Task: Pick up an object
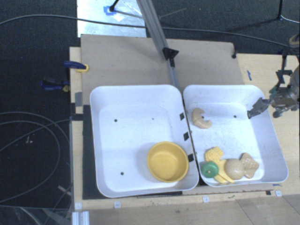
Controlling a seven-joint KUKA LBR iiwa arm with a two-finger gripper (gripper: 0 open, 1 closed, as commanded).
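A: What is seen on the bench (122, 62)?

B: Two white bins are set side by side. In the left bin (126, 111) a yellow bowl (168, 161) is placed upright near the front wall, towards the right corner. In the right bin (243, 125) several small things are kept.

A: Where are they laid?

B: A beige curved piece (201, 118) is found alone near the back left of the right bin, close to the dividing wall. The others are gathered along the front wall: a yellow waffle-like piece (214, 153), a green disc (209, 169) just in front of it, a round tan piece (234, 168) beside the disc, and a tan lobed piece (250, 165) touching it on the right. Yellow sticks (222, 177) are seen under the disc and the round piece.

A: And the gripper?

B: The gripper (257, 109) is seen at the right rim of the right bin, over its back right part, with the arm (287, 97) reaching in from the right. It is well apart from the front cluster and from the curved piece. Whether the jaws are spread or closed cannot be told, as the dark tip is too small and blurred. Nothing is seen between them.

A: Anything else?

B: A grey pole (154, 25) is slanted over the bench's back, and blue and yellow clamps (75, 67) are fixed at its left edge.
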